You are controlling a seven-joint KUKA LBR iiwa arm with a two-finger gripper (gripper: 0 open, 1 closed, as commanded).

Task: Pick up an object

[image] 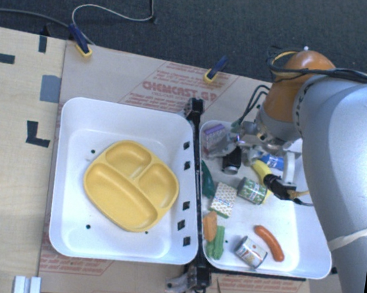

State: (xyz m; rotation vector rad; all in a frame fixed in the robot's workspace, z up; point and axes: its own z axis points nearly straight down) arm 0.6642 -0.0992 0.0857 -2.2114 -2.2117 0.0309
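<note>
the gripper (244, 143) was found low over the far end of the right bin (303, 257), just beside a clear cup (212, 136) and above a yellow tube (263, 168). the step in hand was judged to be the approach to one object in that cluster. a single target was advised: the cup, at the bin's far left corner, was judged easiest, since the tube was crowded by a green can (253, 191). a straight, centred approach was recommended so that neighbours would not be knocked. whether the gripper was open or closed could not be told. nothing was seen held, and contact with the cup could not be confirmed. a sausage (269, 243), a silver can (249, 253) and a carrot (209, 225) were noted at the near end, well apart from the gripper
</note>
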